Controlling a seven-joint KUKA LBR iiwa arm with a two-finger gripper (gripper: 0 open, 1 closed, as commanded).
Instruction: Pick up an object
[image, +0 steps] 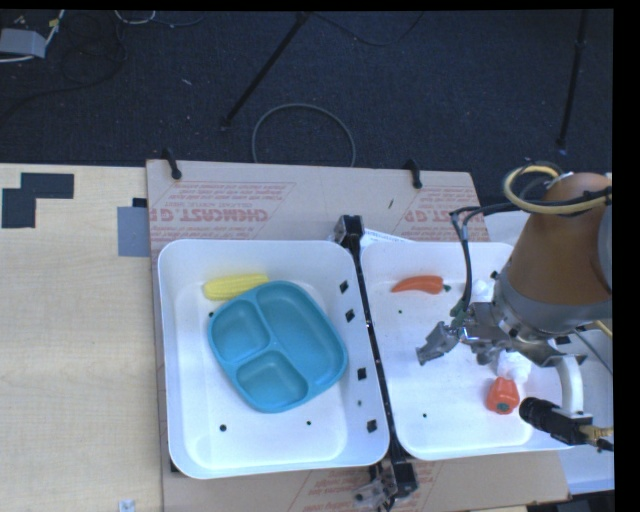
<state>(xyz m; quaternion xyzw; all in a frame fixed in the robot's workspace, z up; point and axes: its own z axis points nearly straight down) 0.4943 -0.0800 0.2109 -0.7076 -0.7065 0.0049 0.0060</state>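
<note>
In the right bin (430, 420) a slim orange chili-shaped toy (417, 285) lies near the back. A stubby orange object with a white top (503, 392) rests near the bin's right side. My gripper (456, 342) hangs low over the middle of this bin, between the two orange items and touching neither that I can see. The arm's orange band and grey wrist (555, 265) hide the bin's back right corner. In the left bin (190, 400) a blue divided plate (275, 344) lies flat, with a yellow corn-like toy (235, 286) behind it.
A black divider with clips (365, 350) runs between the bins. A cable (466, 262) loops from the arm down toward the gripper. A black part (548, 418) sticks out at the right bin's front right edge. Cardboard lies under both bins.
</note>
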